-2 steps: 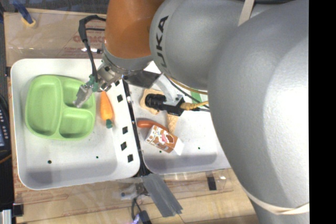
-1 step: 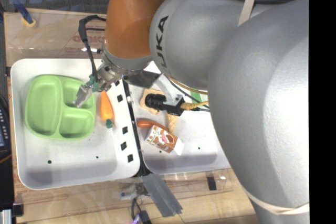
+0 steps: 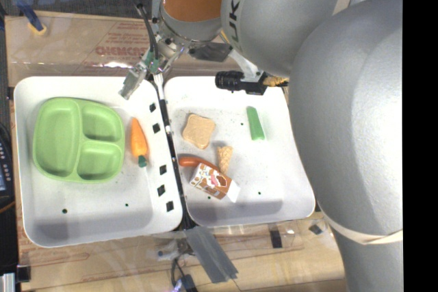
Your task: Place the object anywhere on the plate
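Plainly, "KUKA" marks the arm (image 3: 274,17); pincer (image 3: 130,87) state perhaps unreadable, I cannot tell.

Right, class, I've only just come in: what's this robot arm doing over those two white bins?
The grey KUKA arm reaches in from the right, its gripper hovering over the far edge of the left bin. In that bin a carrot lies on the floor just right of the green plate, not on it. The right bin holds a bread slice, a green stick and a small carton.
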You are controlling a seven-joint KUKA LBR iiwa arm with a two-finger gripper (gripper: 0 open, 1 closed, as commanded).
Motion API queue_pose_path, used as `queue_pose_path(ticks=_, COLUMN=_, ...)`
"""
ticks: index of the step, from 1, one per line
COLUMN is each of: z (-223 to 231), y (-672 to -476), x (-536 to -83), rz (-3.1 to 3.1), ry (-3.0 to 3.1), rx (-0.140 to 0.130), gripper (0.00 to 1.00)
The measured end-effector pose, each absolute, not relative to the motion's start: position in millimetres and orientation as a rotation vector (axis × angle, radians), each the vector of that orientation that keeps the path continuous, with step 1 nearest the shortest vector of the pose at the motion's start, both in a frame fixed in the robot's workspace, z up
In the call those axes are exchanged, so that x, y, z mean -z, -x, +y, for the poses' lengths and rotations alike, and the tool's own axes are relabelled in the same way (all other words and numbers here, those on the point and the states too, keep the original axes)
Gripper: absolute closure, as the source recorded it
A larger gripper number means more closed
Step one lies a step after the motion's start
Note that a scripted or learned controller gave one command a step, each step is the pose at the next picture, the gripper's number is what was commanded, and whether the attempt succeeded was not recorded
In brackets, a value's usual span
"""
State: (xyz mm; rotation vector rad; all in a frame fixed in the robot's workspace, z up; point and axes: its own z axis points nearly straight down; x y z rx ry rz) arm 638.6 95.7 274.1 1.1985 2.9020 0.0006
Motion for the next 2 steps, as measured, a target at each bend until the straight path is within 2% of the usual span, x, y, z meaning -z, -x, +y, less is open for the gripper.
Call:
queue_pose_path(ticks=1, z=15.9, y=-547.8, x=-190.0, rz=2.805, ry=-1.425, rx=0.006, gripper=0.0)
queue_pose_path(ticks=2, z=16.8, y=-548.6, x=-200.0, rz=2.808, ry=-1.42, rx=0.006, gripper=1.0)
